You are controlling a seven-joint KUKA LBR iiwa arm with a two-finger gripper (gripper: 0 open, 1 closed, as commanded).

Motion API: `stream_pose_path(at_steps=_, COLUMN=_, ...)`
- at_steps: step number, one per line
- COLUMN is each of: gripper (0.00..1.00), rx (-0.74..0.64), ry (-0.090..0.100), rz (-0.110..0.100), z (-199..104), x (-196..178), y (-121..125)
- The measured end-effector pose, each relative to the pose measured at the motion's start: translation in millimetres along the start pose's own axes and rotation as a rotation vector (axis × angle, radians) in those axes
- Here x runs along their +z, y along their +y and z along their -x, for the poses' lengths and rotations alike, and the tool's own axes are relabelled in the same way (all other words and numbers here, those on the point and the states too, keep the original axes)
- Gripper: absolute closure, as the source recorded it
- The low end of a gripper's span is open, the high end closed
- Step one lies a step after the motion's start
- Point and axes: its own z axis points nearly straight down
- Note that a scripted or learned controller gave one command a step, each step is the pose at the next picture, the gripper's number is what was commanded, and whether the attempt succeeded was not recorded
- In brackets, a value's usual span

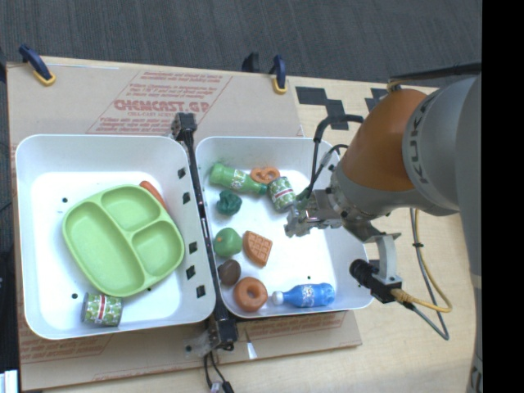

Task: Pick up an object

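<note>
From my remote station I see two shallow white bins side by side on the table. The grey arm with its orange band reaches in over the right edge of the right white bin, and its gripper hangs low near that bin's right wall, just beside a small green-and-white can with a red band. I cannot tell how the fingers stand; they are dark, small and partly hidden by the wrist. Nothing shows between them, so I judge nothing is held yet.

The likeliest target is that can, tipped at a slant toward the bin's far edge, next to a green bottle lying on its side and an orange pretzel-shaped toy. Lying loose and crowded, these would make a clean grip awkward.

Toward the bin's middle sit a dark green broccoli-like toy, a round green toy fruit, an orange waffle-shaped toy and a brown oval toy. Along the near edge lie a brown doughnut toy and a blue plastic bottle on its side, well apart from the gripper.

The left white bin carries a light green divided plate, with a second small can at its near left corner and a red-orange piece peeking out past the plate's far edge.
</note>
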Motion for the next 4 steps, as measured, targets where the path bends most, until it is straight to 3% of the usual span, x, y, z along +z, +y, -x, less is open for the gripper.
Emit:
stream_pose_path(at_steps=1, gripper=0.0, rx=0.0, ry=0.0, rz=0.001, z=0.1, x=-0.2, y=0.2)
stream_pose_path(at_steps=2, gripper=0.0, rx=0.0, ry=-0.001, rz=0.001, z=67.9, x=104.2, y=-17.9)
stream_pose_path(at_steps=3, gripper=1.0, rx=-0.004, ry=-0.001, rz=0.002, z=67.4, x=93.9, y=-16.9)
stream_pose_path(at_steps=4, gripper=1.0, rx=-0.001, ry=-0.003, rz=0.008, z=41.9, x=-47.5, y=-0.2)
